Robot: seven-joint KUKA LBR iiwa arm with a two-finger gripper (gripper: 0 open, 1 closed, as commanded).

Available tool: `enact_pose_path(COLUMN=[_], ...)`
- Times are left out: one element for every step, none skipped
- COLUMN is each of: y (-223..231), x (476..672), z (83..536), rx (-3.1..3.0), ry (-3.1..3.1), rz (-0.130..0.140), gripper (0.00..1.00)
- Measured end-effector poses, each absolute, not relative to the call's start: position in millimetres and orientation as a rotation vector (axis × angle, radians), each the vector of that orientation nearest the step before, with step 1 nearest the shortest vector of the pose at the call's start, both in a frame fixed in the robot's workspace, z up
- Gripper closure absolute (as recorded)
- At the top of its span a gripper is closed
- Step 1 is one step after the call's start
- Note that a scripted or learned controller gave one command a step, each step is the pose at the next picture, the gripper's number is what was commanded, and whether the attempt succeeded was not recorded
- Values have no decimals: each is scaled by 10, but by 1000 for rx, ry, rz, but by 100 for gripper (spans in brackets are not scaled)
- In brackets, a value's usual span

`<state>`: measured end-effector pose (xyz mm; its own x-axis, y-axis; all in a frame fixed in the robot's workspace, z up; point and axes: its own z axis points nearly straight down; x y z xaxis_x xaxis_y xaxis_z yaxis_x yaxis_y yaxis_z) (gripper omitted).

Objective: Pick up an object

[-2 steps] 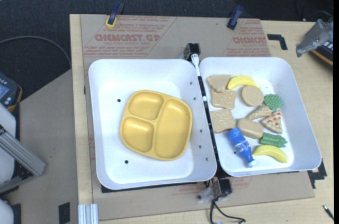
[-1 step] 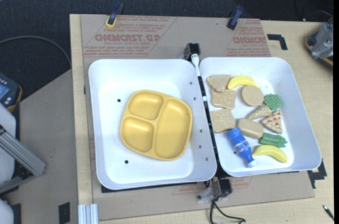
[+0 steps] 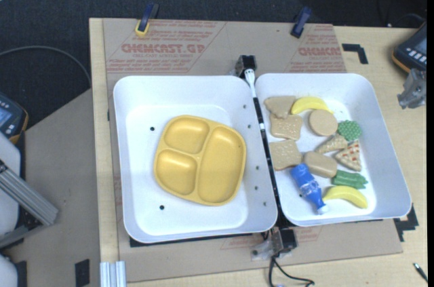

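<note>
The right white bin [image 3: 380,109] holds several toy foods. A yellow banana [image 3: 309,104] lies at its back beside a round tan biscuit [image 3: 323,122]. Tan bread pieces [image 3: 285,127] run along the bin's left side, one of them lower down [image 3: 285,155]. A blue bottle [image 3: 308,187] lies near the front, with a second banana [image 3: 347,195] and a green vegetable [image 3: 349,178] to its right. A pizza slice [image 3: 350,157] and a green dotted piece [image 3: 350,129] sit toward the right. My gripper [image 3: 411,89] is a grey shape at the view's right edge, outside the bin and apart from every object.
A yellow divided plate [image 3: 201,159] lies in the left white bin [image 3: 129,109]. Both bins rest on a cardboard sheet [image 3: 203,48] held by two clamps at the back. A dark device with orange trim [image 3: 411,51] sits at the far right.
</note>
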<state>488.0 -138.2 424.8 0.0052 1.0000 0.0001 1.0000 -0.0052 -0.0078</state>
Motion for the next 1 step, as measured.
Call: enact_pose_path(y=[-1811], x=[4785], z=[4062], rx=[-2225], ry=[-2216], rz=[4], gripper=[100])
